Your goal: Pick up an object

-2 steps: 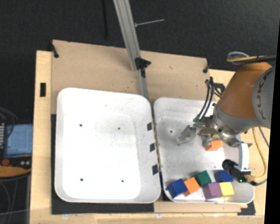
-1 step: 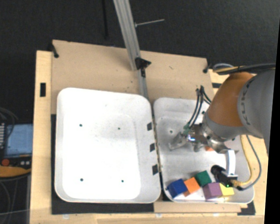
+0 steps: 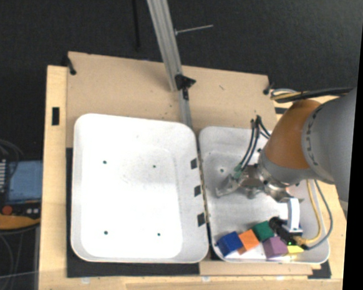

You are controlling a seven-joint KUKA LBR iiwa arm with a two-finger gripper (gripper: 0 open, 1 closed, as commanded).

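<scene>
Fingers [image 3: 228,184] hang low over the right bin [image 3: 225,141], their spread hard to tell. Blue block [image 3: 229,242], orange block [image 3: 249,240], green block [image 3: 263,231] and purple block [image 3: 275,247] cluster along that bin's near edge, apart from them.

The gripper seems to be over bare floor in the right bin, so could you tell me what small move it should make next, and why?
Probably a short shift toward the near edge of the right bin. The gripper sits over bare bin floor, while the blue block, orange block, green block and purple block cluster along that edge.
</scene>
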